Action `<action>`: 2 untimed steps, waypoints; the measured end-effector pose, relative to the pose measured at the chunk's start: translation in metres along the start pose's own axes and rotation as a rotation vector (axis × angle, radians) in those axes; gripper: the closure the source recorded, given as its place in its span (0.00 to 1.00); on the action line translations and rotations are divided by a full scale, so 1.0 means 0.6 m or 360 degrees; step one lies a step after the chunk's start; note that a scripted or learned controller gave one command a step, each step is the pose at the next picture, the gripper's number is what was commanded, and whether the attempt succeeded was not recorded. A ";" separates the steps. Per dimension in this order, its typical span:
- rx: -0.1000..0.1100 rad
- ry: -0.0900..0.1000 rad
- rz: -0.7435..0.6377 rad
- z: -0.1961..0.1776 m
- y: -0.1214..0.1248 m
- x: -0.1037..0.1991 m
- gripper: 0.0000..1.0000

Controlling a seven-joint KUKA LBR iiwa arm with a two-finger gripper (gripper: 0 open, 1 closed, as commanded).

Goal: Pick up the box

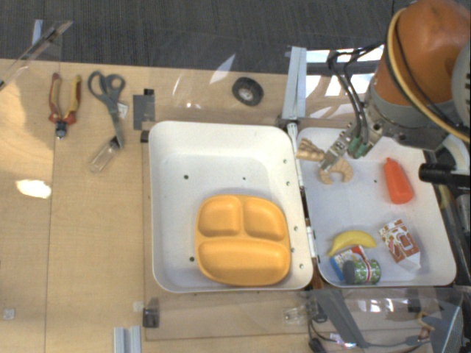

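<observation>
The arm reaches in over the right bin, its jaws hanging near the bin's far left corner, above a wooden piece; I cannot tell whether they are wide or narrow. The box lies in the near right part of that bin, well apart from the jaws. Beside it are a banana, a green can and an orange bottle. The left bin holds a yellow tray.
</observation>
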State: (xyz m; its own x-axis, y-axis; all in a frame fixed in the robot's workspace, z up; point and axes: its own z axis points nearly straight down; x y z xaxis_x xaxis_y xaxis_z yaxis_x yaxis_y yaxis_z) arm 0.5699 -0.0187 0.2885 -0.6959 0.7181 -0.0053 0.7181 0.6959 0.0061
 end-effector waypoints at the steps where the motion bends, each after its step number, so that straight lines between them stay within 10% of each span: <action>1: 0.0002 0.0003 0.0275 0.055 0.062 0.026 1.00; 2: 0.0004 0.0000 0.0907 0.030 0.020 -0.017 1.00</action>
State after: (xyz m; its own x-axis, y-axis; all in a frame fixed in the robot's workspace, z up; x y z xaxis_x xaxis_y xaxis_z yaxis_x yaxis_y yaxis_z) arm 0.5859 -0.0174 0.2703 -0.1988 0.9800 -0.0016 0.9800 0.1988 0.0058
